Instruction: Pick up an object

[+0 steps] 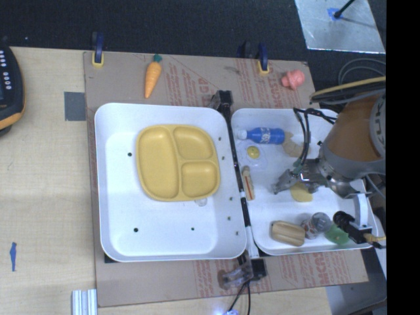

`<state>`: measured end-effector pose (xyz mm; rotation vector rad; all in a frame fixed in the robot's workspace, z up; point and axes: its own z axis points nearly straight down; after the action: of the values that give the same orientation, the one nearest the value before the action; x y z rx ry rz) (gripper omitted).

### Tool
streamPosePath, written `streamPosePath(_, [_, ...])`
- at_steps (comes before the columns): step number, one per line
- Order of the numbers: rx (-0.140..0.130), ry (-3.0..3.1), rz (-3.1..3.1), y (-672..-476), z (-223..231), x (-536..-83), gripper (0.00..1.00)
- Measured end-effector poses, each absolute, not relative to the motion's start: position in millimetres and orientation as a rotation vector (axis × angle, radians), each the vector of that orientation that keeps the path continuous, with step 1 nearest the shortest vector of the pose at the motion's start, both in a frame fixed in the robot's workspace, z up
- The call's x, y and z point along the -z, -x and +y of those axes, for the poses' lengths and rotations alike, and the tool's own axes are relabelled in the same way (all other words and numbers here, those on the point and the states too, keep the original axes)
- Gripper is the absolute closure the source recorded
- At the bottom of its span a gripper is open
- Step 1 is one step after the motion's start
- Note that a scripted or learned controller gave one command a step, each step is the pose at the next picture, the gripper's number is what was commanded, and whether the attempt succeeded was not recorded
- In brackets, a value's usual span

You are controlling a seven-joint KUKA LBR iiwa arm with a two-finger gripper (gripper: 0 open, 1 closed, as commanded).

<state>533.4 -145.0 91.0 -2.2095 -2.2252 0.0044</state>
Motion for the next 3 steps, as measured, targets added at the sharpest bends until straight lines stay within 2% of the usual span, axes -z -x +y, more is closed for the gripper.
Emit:
streamPosePath(1, [-0.009,2.220,-2.214,-474.1,-189.3,-91.2,0.00])
streamPosePath(2, [0.009,2.212,-2.237,-562.5,-145.3,-131.2,0.00])
streamPosePath(3, [-0.007,2.215,-2.220,-547.7,-167.6,-89.6,0.00])
